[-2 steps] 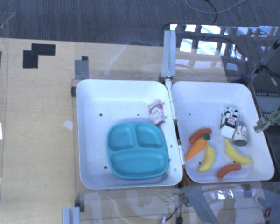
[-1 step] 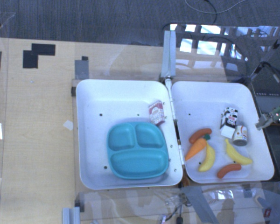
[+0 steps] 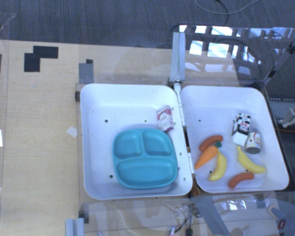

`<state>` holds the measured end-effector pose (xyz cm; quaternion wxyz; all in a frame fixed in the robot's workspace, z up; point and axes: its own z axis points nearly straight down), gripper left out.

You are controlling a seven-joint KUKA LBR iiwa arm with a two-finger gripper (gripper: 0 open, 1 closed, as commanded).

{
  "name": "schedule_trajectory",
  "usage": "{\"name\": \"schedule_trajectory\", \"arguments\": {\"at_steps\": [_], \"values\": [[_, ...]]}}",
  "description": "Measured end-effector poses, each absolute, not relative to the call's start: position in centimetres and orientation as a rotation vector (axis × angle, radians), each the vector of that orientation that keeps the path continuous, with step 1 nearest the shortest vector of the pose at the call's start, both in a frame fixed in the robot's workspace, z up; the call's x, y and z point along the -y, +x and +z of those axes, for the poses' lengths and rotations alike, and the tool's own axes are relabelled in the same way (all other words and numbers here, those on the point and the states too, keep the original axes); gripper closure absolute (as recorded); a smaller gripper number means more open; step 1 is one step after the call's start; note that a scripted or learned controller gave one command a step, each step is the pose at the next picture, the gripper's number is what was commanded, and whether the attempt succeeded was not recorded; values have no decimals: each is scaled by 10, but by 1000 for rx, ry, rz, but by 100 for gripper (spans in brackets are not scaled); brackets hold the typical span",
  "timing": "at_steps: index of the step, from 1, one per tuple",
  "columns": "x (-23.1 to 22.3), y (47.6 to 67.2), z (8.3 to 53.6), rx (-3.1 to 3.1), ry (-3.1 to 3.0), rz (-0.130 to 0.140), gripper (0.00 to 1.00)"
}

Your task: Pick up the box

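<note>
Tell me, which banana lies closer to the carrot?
The left banana, curved right beside the orange carrot. The other banana lies farther right, below the can.

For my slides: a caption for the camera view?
Small red box beside a blue divided plate in the left bin; toy food fills the right bin.

1. The left bin (image 3: pixel 96 132) holds a teal divided plate (image 3: pixel 145 158) and a small red box (image 3: pixel 164 118) near its right wall.
2. The right bin (image 3: pixel 206 102) holds a cow-patterned carton (image 3: pixel 241 127), a can (image 3: pixel 253 142), a carrot (image 3: pixel 207 156), two bananas (image 3: pixel 219 165) and two sausages (image 3: pixel 241 179).
</note>
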<state>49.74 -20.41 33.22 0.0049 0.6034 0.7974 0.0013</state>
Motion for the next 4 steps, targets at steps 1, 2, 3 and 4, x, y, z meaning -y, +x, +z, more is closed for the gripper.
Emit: {"name": "schedule_trajectory", "arguments": {"at_steps": [1,2,3,4], "values": [[205,541,315,-2298,2133,3,100],[206,488,303,-1914,2487,3,100],[193,488,252,-1440,2789,3,100],[192,490,262,-1452,2780,6,100]]}}
